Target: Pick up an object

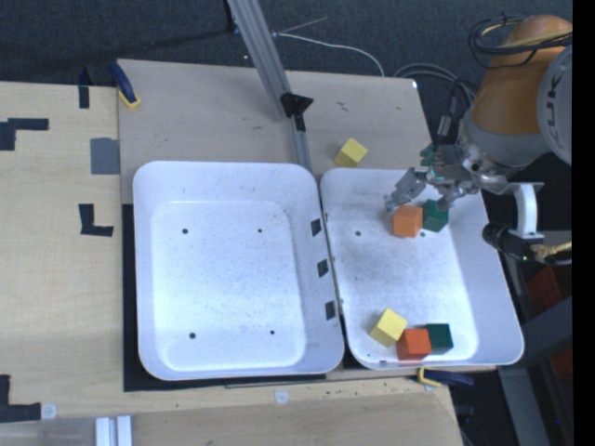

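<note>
The arm [521, 91] reaches over the right bin [465, 277]. Its gripper [429, 193] hangs just above an orange block [406, 221] and a green block [435, 217] at the bin's far end. I cannot tell its grip.

one fixed overhead camera, slanted down over both bins [232, 179]

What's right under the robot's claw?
Under the gripper, in the right bin, sit an orange block and a green block. The gripper covers part of the green one.
</note>
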Robot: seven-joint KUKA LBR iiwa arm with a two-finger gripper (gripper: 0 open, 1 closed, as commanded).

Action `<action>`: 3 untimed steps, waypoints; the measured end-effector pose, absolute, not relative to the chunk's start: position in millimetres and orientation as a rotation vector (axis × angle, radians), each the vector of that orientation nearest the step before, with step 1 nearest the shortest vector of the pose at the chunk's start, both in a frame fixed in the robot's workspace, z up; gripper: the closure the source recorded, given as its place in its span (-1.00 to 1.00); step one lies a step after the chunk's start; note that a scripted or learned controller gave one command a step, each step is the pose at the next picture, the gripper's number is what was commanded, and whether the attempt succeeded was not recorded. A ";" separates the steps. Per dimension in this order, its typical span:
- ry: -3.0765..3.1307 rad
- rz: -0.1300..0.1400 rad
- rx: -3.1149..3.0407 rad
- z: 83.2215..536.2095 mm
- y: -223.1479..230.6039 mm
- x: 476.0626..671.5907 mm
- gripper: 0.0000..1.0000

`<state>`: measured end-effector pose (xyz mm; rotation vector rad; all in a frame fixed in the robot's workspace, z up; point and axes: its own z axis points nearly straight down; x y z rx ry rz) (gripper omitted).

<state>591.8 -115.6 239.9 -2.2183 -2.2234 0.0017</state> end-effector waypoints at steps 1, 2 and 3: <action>-2.225 0.002 -2.226 114.0 -164.7 627.5 -1.00; -2.225 -0.011 -2.219 127.6 -207.9 614.9 -1.00; -2.232 -0.015 -2.223 113.4 -187.7 614.5 -1.00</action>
